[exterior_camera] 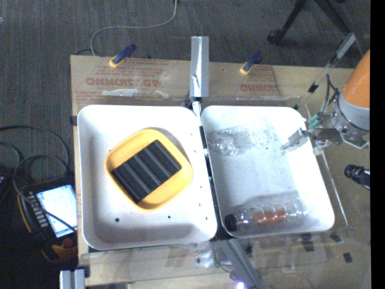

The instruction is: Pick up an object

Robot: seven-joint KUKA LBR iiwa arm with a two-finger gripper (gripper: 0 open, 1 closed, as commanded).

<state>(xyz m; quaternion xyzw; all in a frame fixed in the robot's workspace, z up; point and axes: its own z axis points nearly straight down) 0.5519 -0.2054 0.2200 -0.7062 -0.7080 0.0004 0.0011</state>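
The gripper point(299, 138) hangs over the right edge of the right bin point(313, 188); whether it is released or clenched cannot be told. In this bin, 1 clear plastic bottle point(264, 215) lies on its side along the near wall. The left bin point(96, 131) contains 1 yellow-framed block with black ribbing point(149, 168).

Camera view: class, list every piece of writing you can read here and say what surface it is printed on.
"CHEMCAST GP" (partly faded): red print on the brown paper-covered board behind the left white bin.
Red print on the same board behind the right white bin: too blurred to read.
Small lit screen at left: too small to read.
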